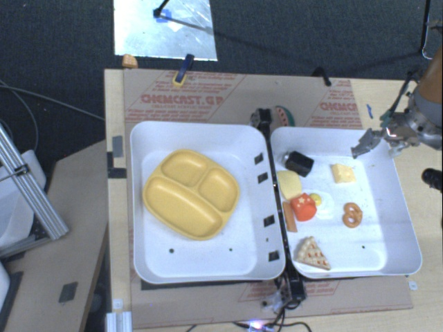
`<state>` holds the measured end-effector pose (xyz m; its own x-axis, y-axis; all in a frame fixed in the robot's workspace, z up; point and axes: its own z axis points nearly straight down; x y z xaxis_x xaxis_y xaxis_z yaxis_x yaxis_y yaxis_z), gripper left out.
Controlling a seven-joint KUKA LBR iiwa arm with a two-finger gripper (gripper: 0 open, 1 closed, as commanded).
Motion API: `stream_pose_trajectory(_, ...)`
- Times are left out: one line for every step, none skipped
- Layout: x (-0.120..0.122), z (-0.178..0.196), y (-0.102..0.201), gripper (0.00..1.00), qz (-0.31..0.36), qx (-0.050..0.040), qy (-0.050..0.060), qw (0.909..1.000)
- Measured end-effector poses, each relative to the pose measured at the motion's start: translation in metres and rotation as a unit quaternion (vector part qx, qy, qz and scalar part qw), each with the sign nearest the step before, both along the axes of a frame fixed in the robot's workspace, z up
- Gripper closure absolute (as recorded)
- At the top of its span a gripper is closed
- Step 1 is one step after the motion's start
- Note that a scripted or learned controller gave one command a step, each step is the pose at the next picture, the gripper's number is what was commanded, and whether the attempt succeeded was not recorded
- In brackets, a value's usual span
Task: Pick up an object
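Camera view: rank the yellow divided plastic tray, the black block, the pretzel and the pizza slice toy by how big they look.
1. Yellow divided plastic tray, by far the largest.
2. Pizza slice toy.
3. Black block, close to the pizza slice; that order is unsure.
4. Brown pretzel toy, smallest.

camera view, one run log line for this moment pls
end effector: over right bin's far edge | holding: nothing seen | nearest: cheese cube | left bin: yellow tray

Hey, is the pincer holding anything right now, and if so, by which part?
Nothing is held. The pincer hangs over the right bin's upper right corner, apart from the cheese cube nearby.
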<state>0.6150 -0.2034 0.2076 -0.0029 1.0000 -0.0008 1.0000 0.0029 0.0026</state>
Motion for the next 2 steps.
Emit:
stream_pose_trajectory(-0.088,0.045,0.020,0.00,-0.002,0.0007,0.000,1.0000)
stream_pose_trajectory(-0.124,0.151,0.059,0.00,0.002,-0.0004,-0.004,1.0000)
